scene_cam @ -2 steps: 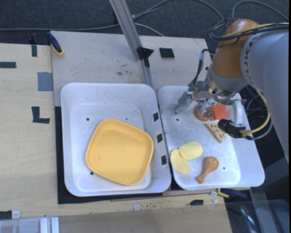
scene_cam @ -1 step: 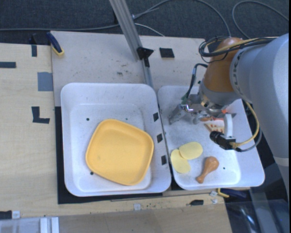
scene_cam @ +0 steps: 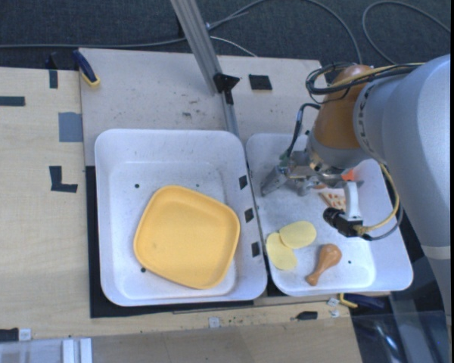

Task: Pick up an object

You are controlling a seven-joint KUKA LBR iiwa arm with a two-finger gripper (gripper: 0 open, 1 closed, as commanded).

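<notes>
Two shallow white bins sit side by side on a pale table (scene_cam: 30, 203), seen from above at a slant. The left bin (scene_cam: 113, 157) holds a square yellow plate (scene_cam: 187, 236) with rounded corners, lying flat toward the bin's near side.

The right bin (scene_cam: 386, 271) holds the loose objects. Two pale yellow chip-like slices (scene_cam: 290, 243) lie near its near-left part, overlapping each other at their edges. Just beside them, toward the right, lies a brown toy drumstick (scene_cam: 324, 263), its thin end pointing to the near edge. A small orange-and-white item (scene_cam: 334, 198) sits farther back, partly covered by the arm's hardware.

The grey arm (scene_cam: 416, 150) reaches in from the right, its orange band (scene_cam: 339, 123) above the wrist. The gripper (scene_cam: 276, 181) hangs low over the far-left part of the right bin, pointing left toward the wall between the bins. Its metal tips look slightly spread, and nothing sits between them. The slices and the drumstick lie apart from it, nearer the front. Black cables loop around the wrist, and a metal pole (scene_cam: 204, 51) slants across the table behind the bins.
</notes>
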